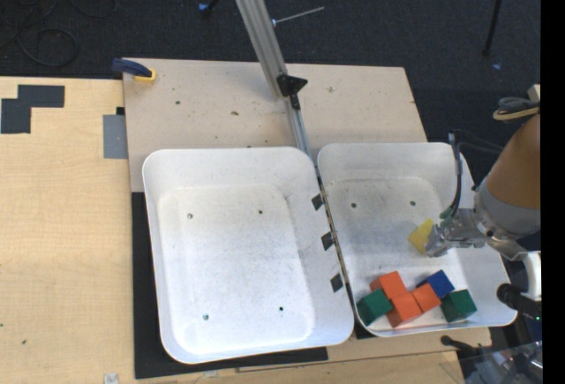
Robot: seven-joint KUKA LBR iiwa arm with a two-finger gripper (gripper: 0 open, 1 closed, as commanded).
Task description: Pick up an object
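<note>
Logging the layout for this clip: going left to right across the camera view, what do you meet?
Blue clamp → left bin → right bin → yellow block → gripper → arm.

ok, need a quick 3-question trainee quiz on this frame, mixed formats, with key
1. True or false: the yellow block lies in the left bin.
2. Which block lies closest to the gripper? A) blue block B) yellow block C) a green block
3. Fill in: the cluster of orange, blue and green blocks sits near the right bin's ____ edge, as seen by the camera.

Key: 1 false, it lies in the right bin; 2 B; 3 bottom (near).
</note>
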